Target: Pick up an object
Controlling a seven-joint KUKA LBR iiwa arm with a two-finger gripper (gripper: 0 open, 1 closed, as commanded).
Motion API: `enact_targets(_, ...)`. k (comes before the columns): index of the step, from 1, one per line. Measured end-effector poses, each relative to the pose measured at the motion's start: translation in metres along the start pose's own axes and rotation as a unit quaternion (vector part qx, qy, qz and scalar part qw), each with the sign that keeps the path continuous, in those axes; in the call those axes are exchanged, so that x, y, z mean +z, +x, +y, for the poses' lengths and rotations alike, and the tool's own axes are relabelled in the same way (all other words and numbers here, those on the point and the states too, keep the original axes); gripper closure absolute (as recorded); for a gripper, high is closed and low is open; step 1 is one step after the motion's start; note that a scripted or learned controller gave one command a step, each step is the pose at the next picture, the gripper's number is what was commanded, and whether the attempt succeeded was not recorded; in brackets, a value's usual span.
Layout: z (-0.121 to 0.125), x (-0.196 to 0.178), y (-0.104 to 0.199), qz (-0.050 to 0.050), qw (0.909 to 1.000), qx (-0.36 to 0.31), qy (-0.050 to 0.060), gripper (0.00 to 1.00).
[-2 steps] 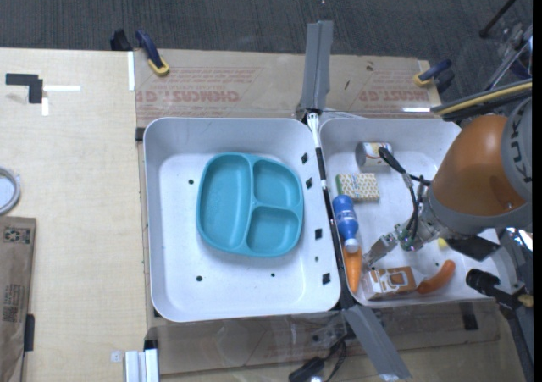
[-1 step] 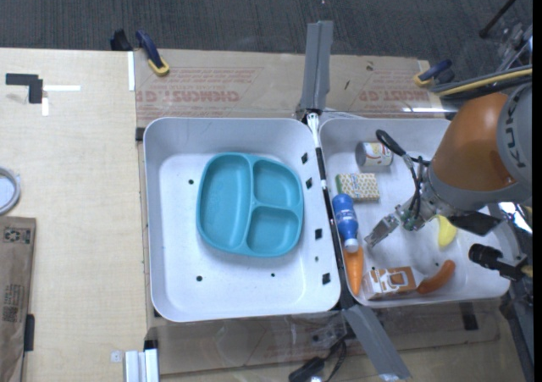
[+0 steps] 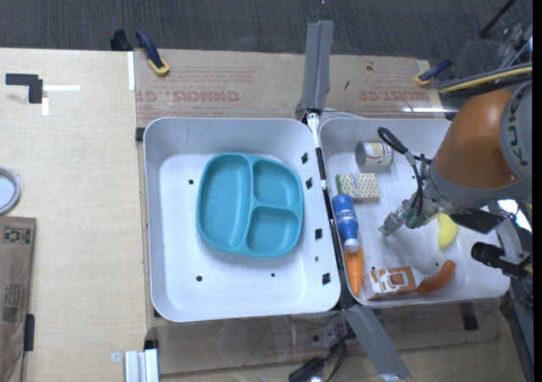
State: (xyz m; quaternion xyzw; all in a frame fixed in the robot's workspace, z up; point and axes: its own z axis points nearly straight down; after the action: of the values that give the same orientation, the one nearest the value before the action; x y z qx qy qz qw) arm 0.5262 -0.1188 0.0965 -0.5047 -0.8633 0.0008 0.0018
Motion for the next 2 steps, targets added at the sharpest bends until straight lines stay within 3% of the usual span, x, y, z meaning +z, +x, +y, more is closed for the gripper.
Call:
enact_targets(1, 0.0, 0.0, 0.0, 0.0, 1.0, 0.0, 0.0, 0.0)
enact_targets(2, 0.0001, -0.0072, -0.0008, 0.001, 1.0, 0.001, 0.001, 1.0)
